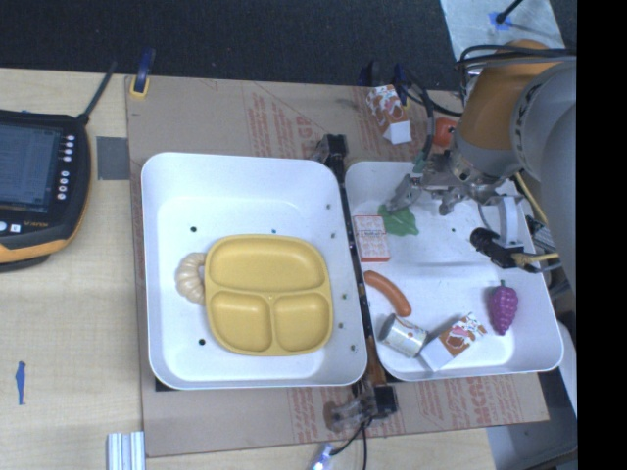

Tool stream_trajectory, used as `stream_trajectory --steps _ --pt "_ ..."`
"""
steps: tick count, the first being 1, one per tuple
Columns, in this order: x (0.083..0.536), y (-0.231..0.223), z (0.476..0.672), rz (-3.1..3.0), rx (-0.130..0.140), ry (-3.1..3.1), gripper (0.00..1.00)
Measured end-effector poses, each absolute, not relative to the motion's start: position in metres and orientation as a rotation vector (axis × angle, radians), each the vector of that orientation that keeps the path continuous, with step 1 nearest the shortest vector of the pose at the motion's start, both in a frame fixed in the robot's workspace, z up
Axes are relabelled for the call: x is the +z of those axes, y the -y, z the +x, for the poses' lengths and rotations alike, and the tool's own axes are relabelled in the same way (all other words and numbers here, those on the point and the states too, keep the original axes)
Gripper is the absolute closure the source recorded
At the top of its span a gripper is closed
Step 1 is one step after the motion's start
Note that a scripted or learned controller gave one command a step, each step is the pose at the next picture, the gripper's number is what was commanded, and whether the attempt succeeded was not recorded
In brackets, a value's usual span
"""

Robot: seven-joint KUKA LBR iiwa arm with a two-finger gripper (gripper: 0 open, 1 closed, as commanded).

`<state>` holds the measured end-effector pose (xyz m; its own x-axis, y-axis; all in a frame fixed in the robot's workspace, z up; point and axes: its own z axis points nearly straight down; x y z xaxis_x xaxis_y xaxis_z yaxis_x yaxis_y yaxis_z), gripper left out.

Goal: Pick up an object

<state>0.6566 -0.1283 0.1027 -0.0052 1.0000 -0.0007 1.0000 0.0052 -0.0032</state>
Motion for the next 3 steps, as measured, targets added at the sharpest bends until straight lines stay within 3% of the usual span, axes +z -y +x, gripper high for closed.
stream_trajectory --steps 1,3 --pt "0.0922 0.1059 0.6563 -2.215 0.005 2.227 0.00" --pt "0.0922 0.1138 0.6564 -2.216 0.004 2.226 0.00"
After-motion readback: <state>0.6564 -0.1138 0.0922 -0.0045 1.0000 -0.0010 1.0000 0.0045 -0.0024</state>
